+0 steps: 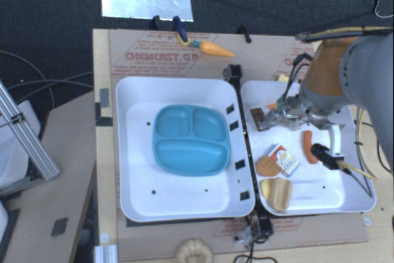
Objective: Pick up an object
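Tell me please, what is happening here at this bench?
The arm reaches into the right bin, its gripper close to a small brown piece; whether it grips it is unclear. An orange sausage, a small box and a tan shell lie loose nearby. The left bin holds a blue divided plate.

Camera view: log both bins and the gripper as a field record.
left bin: blue plate
right bin: brown block, sausage, small box, cookie, tan shell
outside bins: carrot on bench
gripper: over right bin's upper left, beside brown block
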{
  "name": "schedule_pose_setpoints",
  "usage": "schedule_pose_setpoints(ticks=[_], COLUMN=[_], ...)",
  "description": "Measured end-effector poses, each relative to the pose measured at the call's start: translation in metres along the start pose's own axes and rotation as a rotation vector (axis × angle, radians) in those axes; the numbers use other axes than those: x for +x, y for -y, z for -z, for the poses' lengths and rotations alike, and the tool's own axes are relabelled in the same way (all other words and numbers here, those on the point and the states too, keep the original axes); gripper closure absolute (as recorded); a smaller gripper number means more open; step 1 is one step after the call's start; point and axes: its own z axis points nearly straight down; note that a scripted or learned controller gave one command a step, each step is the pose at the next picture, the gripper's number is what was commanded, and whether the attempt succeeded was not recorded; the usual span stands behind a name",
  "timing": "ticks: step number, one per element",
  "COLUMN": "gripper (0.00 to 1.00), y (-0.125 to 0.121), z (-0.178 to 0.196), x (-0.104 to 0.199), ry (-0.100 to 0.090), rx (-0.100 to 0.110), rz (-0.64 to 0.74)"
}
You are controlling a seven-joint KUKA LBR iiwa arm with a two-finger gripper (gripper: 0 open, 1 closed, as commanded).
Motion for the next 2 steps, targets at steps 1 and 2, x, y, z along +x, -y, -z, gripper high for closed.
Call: schedule_pose_setpoints(ticks=[1, 2], gripper=[1.00, 1.00], y=[-0.003, -0.003], z=[0.015, 0.059], x=[0.001, 0.004], ry=[-0.001, 0.001], rx=[-0.009, -0.003], rz=[0.002, 0.004])
